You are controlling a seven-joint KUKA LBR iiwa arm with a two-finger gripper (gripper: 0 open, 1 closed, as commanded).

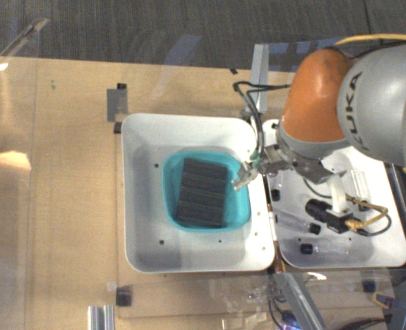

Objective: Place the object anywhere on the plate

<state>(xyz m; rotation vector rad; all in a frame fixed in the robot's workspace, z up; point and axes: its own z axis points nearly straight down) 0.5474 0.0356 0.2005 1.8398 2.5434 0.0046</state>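
My claw [246, 177] sits at the right rim of the teal square plastic plate [172, 184]; I cannot tell how it is set, and I see nothing in it. The dark ribbed rectangular block [203, 192] lies flat on that plate, inside the left shallow white bin [141, 239]. I judge the placing done; only pulling the arm clear remains.

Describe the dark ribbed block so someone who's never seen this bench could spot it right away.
Find the left white bin. In its middle sits a teal plate, and the dark block lies flat on it. It is the one dark, ridged rectangle in that bin, just left of the gripper.
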